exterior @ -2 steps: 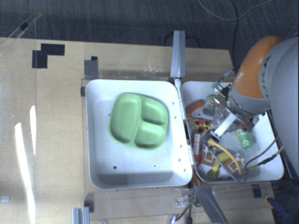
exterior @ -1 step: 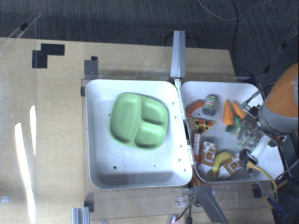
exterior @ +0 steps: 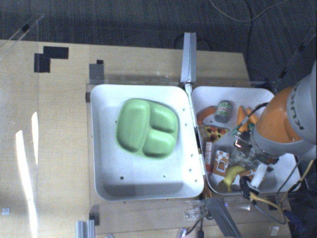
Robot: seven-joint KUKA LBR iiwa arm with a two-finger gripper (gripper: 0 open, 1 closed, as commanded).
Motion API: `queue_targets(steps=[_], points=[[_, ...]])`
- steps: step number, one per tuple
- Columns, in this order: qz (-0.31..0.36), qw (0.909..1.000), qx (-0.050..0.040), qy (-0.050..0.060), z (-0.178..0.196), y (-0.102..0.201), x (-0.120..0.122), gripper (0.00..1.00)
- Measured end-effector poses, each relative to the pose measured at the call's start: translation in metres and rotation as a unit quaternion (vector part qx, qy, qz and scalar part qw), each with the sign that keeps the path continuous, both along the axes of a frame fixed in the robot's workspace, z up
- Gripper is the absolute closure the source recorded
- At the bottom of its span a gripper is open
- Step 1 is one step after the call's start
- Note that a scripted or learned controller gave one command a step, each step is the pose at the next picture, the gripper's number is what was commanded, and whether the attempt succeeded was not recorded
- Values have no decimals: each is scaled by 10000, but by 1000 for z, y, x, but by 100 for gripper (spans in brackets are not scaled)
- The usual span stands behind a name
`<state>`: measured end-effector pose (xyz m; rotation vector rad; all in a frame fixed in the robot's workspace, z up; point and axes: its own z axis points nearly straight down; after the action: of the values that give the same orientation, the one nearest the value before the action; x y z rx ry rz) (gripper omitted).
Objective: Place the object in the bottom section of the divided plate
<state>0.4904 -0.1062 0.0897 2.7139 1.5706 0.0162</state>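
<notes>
Item: my gripper, low in the right bin among clutter; open or closed, I cannot tell. Nothing visibly held. Nearest pieces: a banana just beside me toward the bin's near wall and a small carton next to it; a can stands farther back. Object to move: probably the banana, in my judgement. Destination: green divided plate, alone in the left bin on the desk, well apart from me; I take its lower small compartment as the bottom section. Handling notes: close on the banana across its middle, lift straight up clear of the carton, cross the wall between the bins high, release low inside that compartment's ridges.
</notes>
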Motion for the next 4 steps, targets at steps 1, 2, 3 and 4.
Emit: queue_targets(steps=[1, 2, 3, 4], points=[[-15, 10000, -25, -7, 0, -3, 0, 0], [0, 10000, -15, -40, 11, -1, 3, 100], [-430, 9991, 11, -6, 1, -1, 0, 100], [-689, 9976, 7, 49, 153, 93, 68, 100]])
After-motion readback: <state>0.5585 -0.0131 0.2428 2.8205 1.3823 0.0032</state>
